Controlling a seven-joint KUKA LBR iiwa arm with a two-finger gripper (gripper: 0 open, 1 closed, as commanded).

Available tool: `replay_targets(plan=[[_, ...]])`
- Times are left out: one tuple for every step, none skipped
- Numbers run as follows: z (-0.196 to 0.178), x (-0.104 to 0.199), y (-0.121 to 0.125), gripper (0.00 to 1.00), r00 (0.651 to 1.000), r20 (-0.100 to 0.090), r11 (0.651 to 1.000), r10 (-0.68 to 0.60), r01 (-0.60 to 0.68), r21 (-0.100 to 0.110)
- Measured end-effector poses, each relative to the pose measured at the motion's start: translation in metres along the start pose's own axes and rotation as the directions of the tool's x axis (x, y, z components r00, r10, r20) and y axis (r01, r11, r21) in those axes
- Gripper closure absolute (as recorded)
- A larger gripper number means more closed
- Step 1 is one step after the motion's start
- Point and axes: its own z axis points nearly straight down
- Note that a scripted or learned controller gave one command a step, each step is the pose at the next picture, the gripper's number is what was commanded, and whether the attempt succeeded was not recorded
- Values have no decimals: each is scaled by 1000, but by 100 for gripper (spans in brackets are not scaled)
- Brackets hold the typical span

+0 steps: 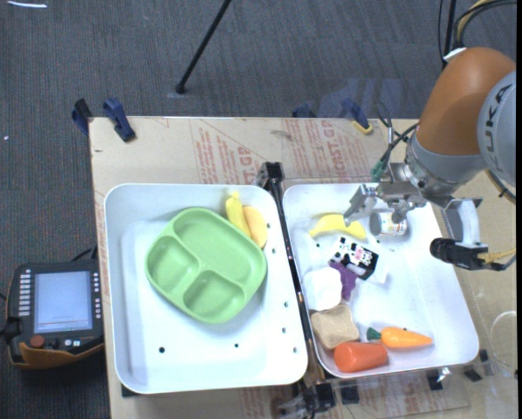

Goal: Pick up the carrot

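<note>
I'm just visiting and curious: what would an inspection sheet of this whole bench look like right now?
Surface: wooden bench bearing left bin and right bin.
Job's things: carrot lies near right bin's front edge, untouched.
Clutter: green tray and yellow pieces in left bin; banana, bread slice, white lump, red piece in right bin.
Hand: hand over right bin's far end, away from carrot.
Cables: along arm.
Surroundings: control pendant, tripod leg on carpet.

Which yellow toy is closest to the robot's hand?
The banana in the right bin, lying just left of the gripper. The other yellow pieces sit in the left bin, beside the green plate.
</note>
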Motion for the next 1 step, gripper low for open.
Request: replay_targets(plan=[[12,-27,-71,0,1000,1,1000,16,-16,2]])
